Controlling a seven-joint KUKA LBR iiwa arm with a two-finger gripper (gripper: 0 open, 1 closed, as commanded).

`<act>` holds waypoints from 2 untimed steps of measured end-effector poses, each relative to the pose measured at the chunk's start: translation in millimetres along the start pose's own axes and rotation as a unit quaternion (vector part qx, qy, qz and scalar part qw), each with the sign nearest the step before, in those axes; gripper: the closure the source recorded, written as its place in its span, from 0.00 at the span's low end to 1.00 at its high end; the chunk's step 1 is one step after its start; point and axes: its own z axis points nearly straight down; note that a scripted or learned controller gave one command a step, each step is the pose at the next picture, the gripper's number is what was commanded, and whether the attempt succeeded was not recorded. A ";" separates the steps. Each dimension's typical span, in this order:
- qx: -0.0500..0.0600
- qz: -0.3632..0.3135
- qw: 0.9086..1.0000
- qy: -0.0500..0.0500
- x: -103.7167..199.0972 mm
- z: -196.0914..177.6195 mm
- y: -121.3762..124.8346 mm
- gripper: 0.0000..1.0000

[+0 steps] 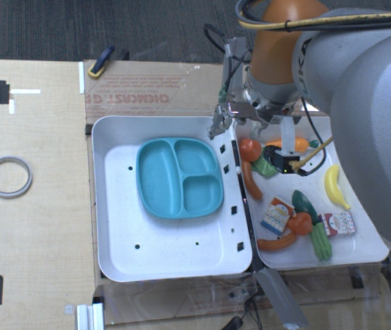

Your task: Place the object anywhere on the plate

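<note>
- The gripper hangs over the far right corner of the left bin, right where the two bins meet; whether its jaws are spread or pressed together cannot be told from this slant, and nothing shows between them.
- A blue plate with three compartments lies flat in the middle of the left bin, its two smaller compartments towards the right rim.
- The toy foods all lie in the right bin — which one is the task's object cannot be told.
- Near that bin's far left corner: a red tomato; just in front of it a long orange sausage along the left rim; a carrot beside the tomato.
- A banana lies near the right rim.
- Towards the near edge — a small blue-and-white carton, a red-and-white carton, a green cucumber between them, and a red chilli nearest the front rim.
- On the bench's left side, well apart from the bins, lies a tape roll.
</note>
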 end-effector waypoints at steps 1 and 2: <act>0.001 0.035 0.999 0.000 54.0 -58.5 -66.3 0.00; 0.001 0.204 0.979 -0.001 109.6 31.1 -32.1 0.00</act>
